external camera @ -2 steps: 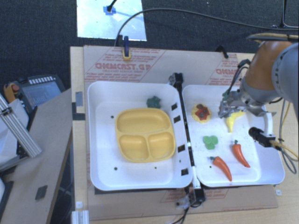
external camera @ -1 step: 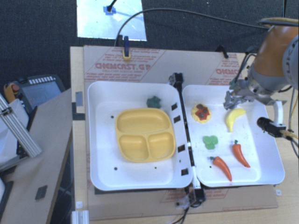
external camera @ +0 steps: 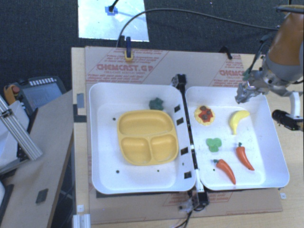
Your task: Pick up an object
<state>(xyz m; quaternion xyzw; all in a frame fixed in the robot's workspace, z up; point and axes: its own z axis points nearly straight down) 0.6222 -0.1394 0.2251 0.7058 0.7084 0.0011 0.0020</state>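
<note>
Camera view, lower right of the frame first: two carrots lie in the right bin, one near the bin's lower edge and the other carrot just beside it to the right, both slanted and apart from each other. A little above them sits a green broccoli piece. Higher still come a small round pizza slice toy and a yellow banana, well apart from one another. In the left bin a yellow divided plate lies flat, with a dark green lump just past its upper edge.

The tool hangs over the upper right part of the right bin, above and just right of the banana; whether its fingers stand apart or together I cannot tell, and nothing shows gripped in it.

No object is picked yet. The banana looks the nearest candidate. To do this well, I judge the tool should centre over the fruit's thick middle, turn so the fingers straddle its narrow width rather than its curved length, descend straight, and stay off the bin wall close by. The curved, smooth skin may slip, so a central hold matters.

Farther up, the board beneath the bins carries red print reading roughly "CHEMCAST GP", repeated at the upper right though cut off there. Beyond, a shiny sheet lies on dark carpet at the upper left.
</note>
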